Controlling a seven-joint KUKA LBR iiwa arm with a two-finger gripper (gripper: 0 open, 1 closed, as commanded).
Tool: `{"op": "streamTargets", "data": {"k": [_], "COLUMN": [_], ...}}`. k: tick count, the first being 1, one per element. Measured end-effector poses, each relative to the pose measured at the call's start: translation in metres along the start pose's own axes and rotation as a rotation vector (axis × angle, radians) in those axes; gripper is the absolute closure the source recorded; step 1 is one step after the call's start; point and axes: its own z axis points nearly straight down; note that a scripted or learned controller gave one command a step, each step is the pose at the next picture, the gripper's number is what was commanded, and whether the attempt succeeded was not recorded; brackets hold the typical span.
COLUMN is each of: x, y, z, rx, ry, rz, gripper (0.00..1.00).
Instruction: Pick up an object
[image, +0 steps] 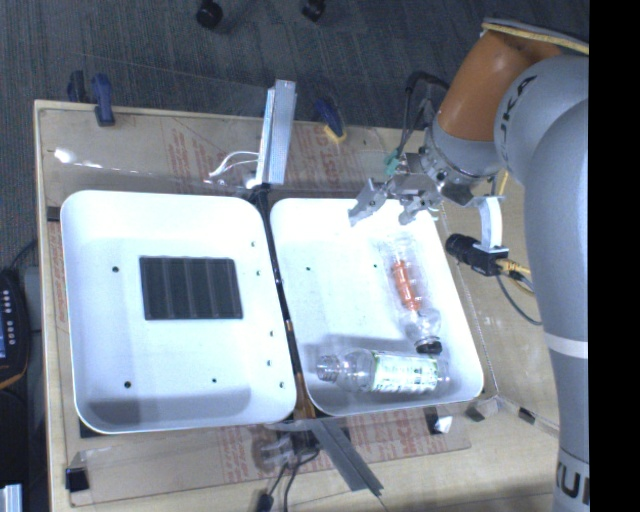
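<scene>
Both bottles lie ungrasped: green-label bottle (385, 372) nearest, orange-cored bottle (407, 285) beyond it.
Tool (392, 203) hovers open, empty, above right bin (310, 290) far edge; pick remains.

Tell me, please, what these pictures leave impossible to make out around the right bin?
- Gripper, camera view: too small and blurred to judge its finger gap.
- Green-labelled bottle: label print too small to read.
- Bottle with orange contents: clear plastic and glare hide what the orange thing is.
</scene>
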Motion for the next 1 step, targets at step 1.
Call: {"op": "streamTargets", "data": {"k": [1], "x": [-0.0345], "y": [-0.0321], "z": [0.0504], "rx": [-0.001], "ry": [-0.001], "rz": [-0.046], "gripper": [0.0]}}
